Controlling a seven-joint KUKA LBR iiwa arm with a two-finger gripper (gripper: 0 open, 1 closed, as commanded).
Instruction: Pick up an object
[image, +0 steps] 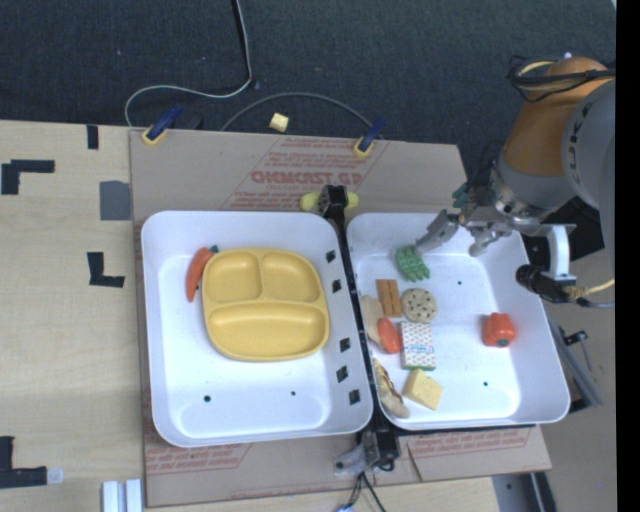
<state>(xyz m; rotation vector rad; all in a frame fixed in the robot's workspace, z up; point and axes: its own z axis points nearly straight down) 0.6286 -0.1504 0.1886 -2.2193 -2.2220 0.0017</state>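
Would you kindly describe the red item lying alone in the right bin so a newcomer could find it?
Look at the right bin, then toward its right wall. The red toy pepper lies there by itself, apart from the food cluster by the divider, and is the sole round red piece.

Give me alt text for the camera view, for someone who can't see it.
A grey and orange robot arm's end effector hovers open over the right white bin, near a green toy vegetable among small toy foods and a red toy pepper. The left white bin holds a yellow divided plastic plate beside an orange toy carrot.
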